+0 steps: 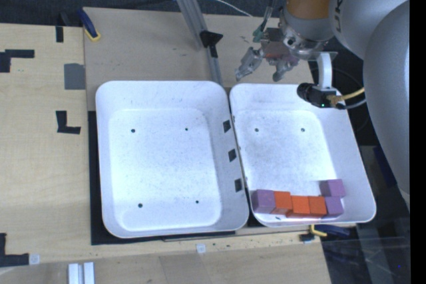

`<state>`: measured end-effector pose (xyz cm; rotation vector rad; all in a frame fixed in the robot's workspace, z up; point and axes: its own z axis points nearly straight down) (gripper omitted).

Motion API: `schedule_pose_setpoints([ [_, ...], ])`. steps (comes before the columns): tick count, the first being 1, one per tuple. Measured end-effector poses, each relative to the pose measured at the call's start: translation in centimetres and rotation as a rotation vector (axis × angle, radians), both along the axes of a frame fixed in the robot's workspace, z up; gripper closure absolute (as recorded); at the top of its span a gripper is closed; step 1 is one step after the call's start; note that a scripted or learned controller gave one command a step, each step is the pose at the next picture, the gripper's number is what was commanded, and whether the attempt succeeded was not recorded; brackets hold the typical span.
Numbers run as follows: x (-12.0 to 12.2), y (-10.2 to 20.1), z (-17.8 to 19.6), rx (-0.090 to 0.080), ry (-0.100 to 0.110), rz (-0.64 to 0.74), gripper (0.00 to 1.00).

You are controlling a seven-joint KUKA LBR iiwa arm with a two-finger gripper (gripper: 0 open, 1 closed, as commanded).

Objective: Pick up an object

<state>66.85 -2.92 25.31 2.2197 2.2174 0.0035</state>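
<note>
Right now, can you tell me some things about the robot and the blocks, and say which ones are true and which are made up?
1. The blocks lie in the right bin. True.
2. The blocks sit by the bin's far edge. False: they are along its near edge.
3. The end effector holds a block. False: there is no block at it; it is up over the right bin's far edge.
4. Some blocks are purple, some orange. True.

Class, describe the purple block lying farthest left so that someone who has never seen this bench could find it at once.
Take the right bin of the two white bins. Along its near wall lies a row of purple and orange blocks. The purple block is at the row's left end, touching an orange block; the other purple blocks are stacked at the right end.
</note>
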Motion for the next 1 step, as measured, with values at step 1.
schedule_pose_setpoints([
  [1, -3.07, -4.29, -5.73, -0.001, 0.012, -0.003, 0.0],
])
